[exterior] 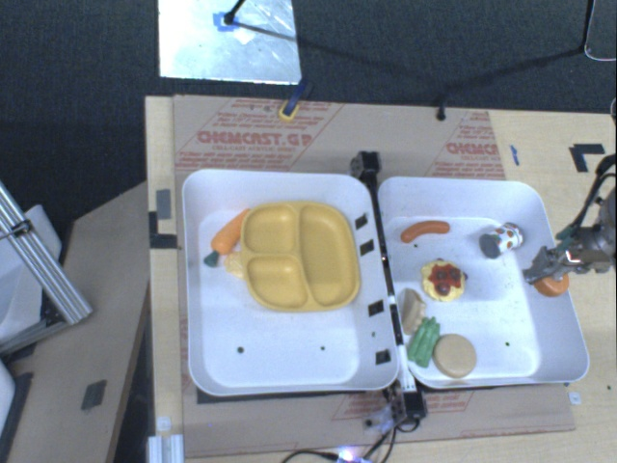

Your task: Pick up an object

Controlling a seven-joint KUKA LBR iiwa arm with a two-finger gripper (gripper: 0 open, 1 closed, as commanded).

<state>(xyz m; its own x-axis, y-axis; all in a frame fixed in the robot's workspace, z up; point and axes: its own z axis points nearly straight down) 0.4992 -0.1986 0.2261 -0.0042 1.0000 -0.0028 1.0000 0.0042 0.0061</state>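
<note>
Approach step: gripper [551, 266] hovers over an orange piece [552, 285] in the right bin [540, 350] (can't tell its opening); next, descend and grab.

Single fixed camera sitting high above the bench [318, 128], looking down at a slant, taking in both white bins: left bin [207, 258], right bin [549, 258], plus surrounding dark floor

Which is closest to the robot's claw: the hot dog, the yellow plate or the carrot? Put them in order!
From the gripper, at the right bin's right edge:
1. Hot dog, right bin, upper left.
2. Yellow plate, left bin, middle.
3. Carrot, left of the plate.
</note>
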